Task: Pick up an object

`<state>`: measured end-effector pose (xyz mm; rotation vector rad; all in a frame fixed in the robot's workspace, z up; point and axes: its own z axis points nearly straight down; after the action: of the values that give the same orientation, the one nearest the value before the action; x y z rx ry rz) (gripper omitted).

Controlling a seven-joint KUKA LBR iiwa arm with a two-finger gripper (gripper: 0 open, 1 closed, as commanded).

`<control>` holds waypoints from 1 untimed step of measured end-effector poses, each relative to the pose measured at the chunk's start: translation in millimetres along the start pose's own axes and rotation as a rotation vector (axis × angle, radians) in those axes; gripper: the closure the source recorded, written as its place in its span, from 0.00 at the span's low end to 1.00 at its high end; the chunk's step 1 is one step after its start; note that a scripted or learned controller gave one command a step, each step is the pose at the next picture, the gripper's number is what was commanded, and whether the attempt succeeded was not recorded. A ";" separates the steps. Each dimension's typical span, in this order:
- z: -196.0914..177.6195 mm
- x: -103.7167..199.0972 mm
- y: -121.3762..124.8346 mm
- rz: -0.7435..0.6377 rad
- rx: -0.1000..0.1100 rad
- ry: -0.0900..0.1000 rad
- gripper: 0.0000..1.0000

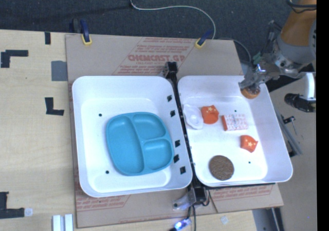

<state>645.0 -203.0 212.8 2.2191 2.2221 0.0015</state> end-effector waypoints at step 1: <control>-62.3 -3.6 5.0 0.000 -0.004 -0.002 1.00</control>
<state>649.9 -206.6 275.1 2.2159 2.2199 0.0039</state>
